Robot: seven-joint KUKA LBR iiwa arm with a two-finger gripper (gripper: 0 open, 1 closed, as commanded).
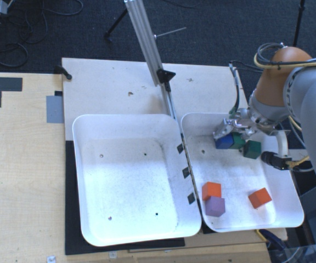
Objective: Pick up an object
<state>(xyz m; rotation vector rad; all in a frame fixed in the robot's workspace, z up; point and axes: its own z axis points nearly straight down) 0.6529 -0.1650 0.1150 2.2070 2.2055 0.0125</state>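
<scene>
I'm looking at a robotics lab: around the two white bins (130,234) stand a plywood bench (21,163), an aluminium camera mast (147,43) behind them, loose cables (32,7) on dark carpet (218,15) beyond.

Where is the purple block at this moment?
The purple block lies in the right bin, near its front left corner, directly below an orange block that it touches or nearly touches.
</scene>
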